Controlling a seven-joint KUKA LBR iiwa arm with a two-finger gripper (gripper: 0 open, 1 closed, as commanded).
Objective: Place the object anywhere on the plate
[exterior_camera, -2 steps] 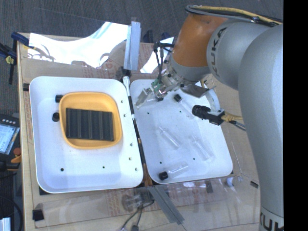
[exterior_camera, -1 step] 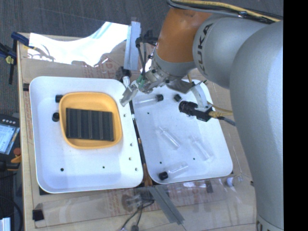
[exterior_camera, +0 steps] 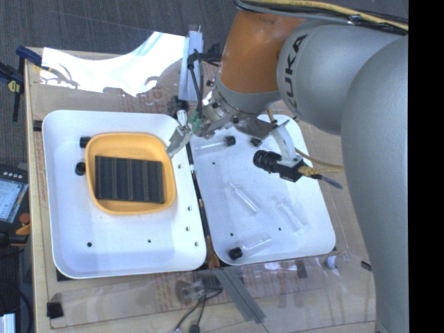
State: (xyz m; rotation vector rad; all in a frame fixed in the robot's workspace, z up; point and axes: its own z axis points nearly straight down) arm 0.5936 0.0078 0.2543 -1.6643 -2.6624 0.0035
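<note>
Hovering at the yellow plate's (exterior_camera: 130,174) right rim, the gripper (exterior_camera: 177,139) may pinch something, though I cannot tell; clear tubes (exterior_camera: 244,198) lie in the right bin (exterior_camera: 316,231), so nothing seems placed yet.

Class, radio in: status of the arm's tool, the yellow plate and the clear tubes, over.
Tool over the yellow plate's right rim. Clear tubes lying in the right bin. A dark grid sits on the plate.

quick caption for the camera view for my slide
KUKA arm's gripper hovers at the corner of the yellow plate in the left bin, while clear tubes lie in the right bin.
</note>
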